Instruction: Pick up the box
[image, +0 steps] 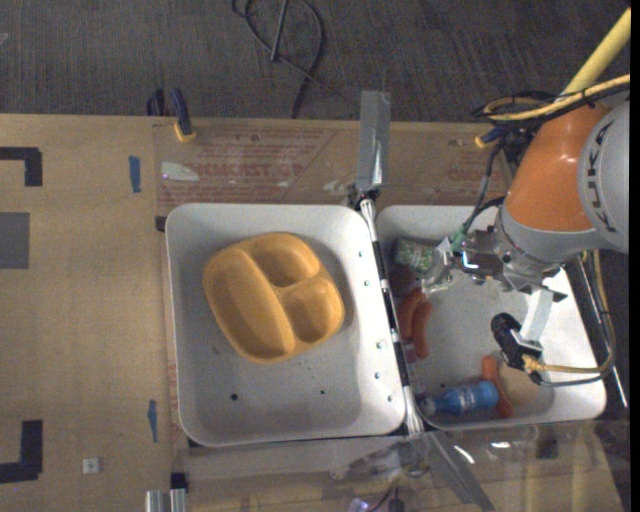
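Observation:
My gripper (447, 268) hangs over the upper left part of the right bin (580, 400), below the arm's orange band. Just left of it, against the bin's top-left corner, lies a small green and white package (414, 254) that may be the box; the gripper partly covers its right side. I cannot make out whether the gripper touches it or stays above it.
In the right bin lie two red-orange sausage shapes (417, 322), a blue bottle (466, 399), and an orange and tan item (515, 383) at the front. A yellow divided dish (273, 296) sits in the left bin (200, 390). A black cable fitting (511, 339) hangs from the arm.

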